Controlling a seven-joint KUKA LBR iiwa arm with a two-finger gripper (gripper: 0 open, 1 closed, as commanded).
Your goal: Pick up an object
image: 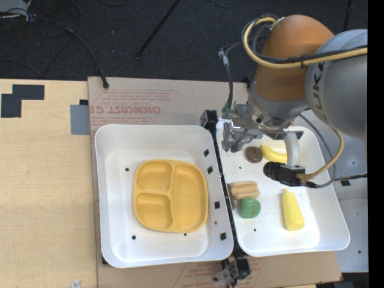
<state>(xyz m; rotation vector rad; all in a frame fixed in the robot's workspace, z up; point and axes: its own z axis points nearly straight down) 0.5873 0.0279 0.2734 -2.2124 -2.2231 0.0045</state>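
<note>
right bin (pixel 327 236) is crowded up at 12 under the arm (pixel 288 71); decent open floor down at 6 below the green ball (pixel 250 207).

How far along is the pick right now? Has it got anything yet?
Done: the arm has reached over the right white bin, its hand low near the back left corner. In hand: nothing visibly held. The round brown piece, yellow banana-shaped toy, tan wooden block, green ball and yellow cylinder all lie in the bin. Left: grasp one and lift.
</note>
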